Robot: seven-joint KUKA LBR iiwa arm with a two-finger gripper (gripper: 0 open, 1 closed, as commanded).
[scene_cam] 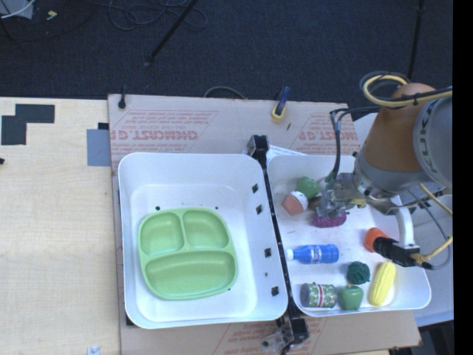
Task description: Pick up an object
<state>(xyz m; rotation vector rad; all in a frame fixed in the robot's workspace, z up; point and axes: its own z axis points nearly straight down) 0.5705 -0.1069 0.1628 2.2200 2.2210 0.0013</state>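
Item: gripper (330, 202), finger state indeterminate, sat low over purple object (329, 218) at right bin's (421, 296) eleven o'clock. Risk, judged: crowding red-white ball (295, 203) at nine o'clock might deflect the grasp.

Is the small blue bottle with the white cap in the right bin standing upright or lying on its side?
Lying on its side: the blue bottle stretches lengthwise across the right bin's floor, white cap pointing toward the divider.

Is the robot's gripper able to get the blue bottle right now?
Probably yes. The blue bottle lies alone on bare bin floor, nothing on top, and the gripper hovers just above it over the purple toy.
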